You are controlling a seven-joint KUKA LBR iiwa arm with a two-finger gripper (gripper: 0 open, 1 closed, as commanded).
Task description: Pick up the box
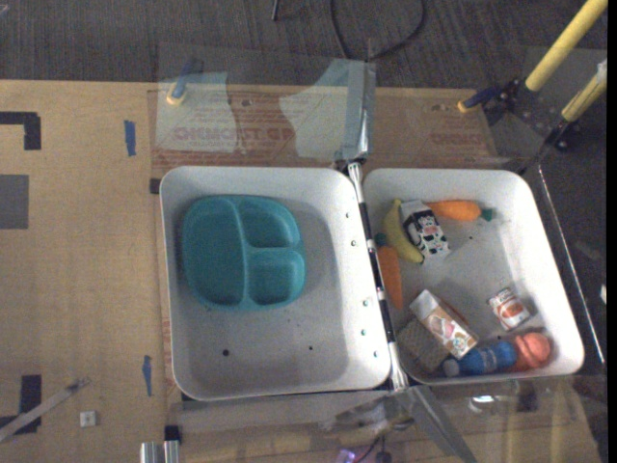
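A: Where's the box (pixel 443 322) sitting?

B: In the right bin (pixel 552 249), toward its near edge — a small carton lying flat and slanted. Its lower end is touching a brownish scrap or pad (pixel 416 347), and a blue bottle (pixel 485 359) lies just beside that same end.

A: And the jaws?

B: I can't tell how they stand; nothing here lets me judge spread or pressed together.

A: So what could spoil the pick?

B: Crowding, mostly. The bottle and the red ball (pixel 533 349) sit along the near wall right below the box, and a small can (pixel 510 309) lies near its right side. A descent aimed a touch low would likely land on the bottle and roll it, or nudge the box instead of straddling it.

A: The slant matters too?

B: I'd think so — if the jaws come down square to the bin rather than across the box's narrow width, they may close on corners and let it twist free. It also looks light, so a glancing touch could skid it.

A: Anything further off to worry about?

B: The banana (pixel 400 234), toy car (pixel 425 231) and the two carrots (pixel 390 276) sit well apart, toward the far side; the teal plate (pixel 243 252) is in the left bin (pixel 183 287) — no concern there.
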